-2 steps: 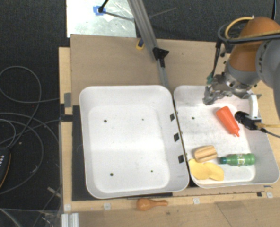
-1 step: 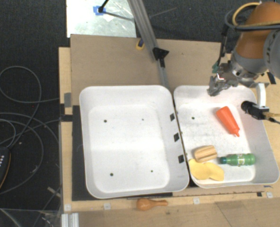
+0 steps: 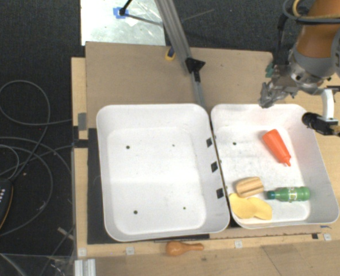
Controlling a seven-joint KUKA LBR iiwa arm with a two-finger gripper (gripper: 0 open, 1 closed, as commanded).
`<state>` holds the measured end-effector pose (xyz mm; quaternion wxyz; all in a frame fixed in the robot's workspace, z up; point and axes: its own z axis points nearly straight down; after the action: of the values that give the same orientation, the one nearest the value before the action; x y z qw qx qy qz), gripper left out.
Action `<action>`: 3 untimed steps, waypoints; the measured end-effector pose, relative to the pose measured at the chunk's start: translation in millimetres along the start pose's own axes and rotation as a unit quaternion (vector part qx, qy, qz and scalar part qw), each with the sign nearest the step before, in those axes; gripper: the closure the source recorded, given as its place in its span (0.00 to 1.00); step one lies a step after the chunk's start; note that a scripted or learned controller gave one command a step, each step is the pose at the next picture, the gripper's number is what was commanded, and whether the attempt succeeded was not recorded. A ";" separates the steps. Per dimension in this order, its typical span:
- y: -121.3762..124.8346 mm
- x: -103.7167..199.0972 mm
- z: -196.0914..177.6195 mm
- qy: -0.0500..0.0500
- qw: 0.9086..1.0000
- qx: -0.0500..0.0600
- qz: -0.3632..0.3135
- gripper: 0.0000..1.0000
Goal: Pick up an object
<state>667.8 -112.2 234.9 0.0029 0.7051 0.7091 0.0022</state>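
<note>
Right, I see the gripper [image 3: 267,100] hanging over the far rim of the right bin [image 3: 325,171]; whether its claw is spread or pressed together I cannot tell. The orange cone [image 3: 277,146], bread roll [image 3: 248,186], yellow piece [image 3: 250,208] and green bottle [image 3: 289,194] lie in that bin.

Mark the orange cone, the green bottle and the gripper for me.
orange cone [image 3: 276,146], camera view, middle of its body.
green bottle [image 3: 290,194], camera view, middle of its body.
gripper [image 3: 267,100], camera view, at its fingertips.

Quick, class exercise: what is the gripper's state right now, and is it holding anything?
Gripper: above the right bin's far edge, nothing seen in it; open or shut cannot be told.
</note>
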 end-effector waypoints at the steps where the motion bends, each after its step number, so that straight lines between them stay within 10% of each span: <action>1: 3.0 44.4 -4.5 0.001 1.000 0.002 -0.002 1.00; 3: 3.6 149.6 8.8 0.002 1.000 0.002 -0.002 1.00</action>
<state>670.6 37.4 225.9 0.0001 0.7036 0.7106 0.0017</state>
